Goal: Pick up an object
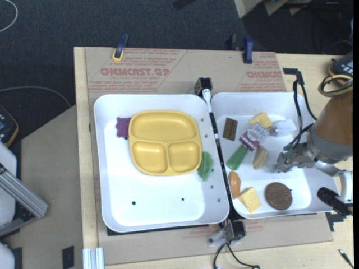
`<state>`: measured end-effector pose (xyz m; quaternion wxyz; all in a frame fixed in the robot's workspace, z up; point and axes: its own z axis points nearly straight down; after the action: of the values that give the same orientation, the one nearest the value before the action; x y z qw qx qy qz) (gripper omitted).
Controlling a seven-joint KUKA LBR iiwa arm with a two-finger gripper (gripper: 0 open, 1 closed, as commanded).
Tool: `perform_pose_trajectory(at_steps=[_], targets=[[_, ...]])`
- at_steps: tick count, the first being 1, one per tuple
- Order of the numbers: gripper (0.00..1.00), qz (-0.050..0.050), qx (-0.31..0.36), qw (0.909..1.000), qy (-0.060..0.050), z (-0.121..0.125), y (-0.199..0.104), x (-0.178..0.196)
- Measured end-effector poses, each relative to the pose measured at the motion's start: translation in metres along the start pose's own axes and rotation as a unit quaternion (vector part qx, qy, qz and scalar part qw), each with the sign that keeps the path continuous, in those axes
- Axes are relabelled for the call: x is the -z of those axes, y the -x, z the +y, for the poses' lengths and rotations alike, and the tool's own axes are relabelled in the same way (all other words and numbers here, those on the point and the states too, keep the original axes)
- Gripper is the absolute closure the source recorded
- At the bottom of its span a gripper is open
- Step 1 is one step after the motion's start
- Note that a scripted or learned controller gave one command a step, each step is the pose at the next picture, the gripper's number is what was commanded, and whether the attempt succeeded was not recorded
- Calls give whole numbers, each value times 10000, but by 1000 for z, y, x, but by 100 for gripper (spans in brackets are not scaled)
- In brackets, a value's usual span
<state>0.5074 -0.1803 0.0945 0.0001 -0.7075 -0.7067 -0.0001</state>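
Observation:
The right bin (280, 101) holds several small items: a brown block (230, 128), a yellow piece (260, 120), a purple-and-white wrapped item (254, 135), a green stick (236, 157), a tan piece (259, 157), an orange piece (234, 180), a yellow cheese wedge (250, 199) and a brown round cookie (278, 195). My gripper (287, 162) hangs low over the right half of this bin, just above the cookie and right of the tan piece. Nothing shows between its fingers.
The left bin (157, 206) carries a yellow divided tray (165, 141), a purple item (122, 126) at the tray's left and a green item (205, 165) at its right. Black clamps (204, 86) sit between the bins. Cables (336, 86) lie at the right.

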Motion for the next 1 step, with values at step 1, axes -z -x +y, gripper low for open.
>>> perform_pose_trajectory(at_steps=[1], targets=[[100, -7, 8, 10000, 3, 3, 8, 54]])
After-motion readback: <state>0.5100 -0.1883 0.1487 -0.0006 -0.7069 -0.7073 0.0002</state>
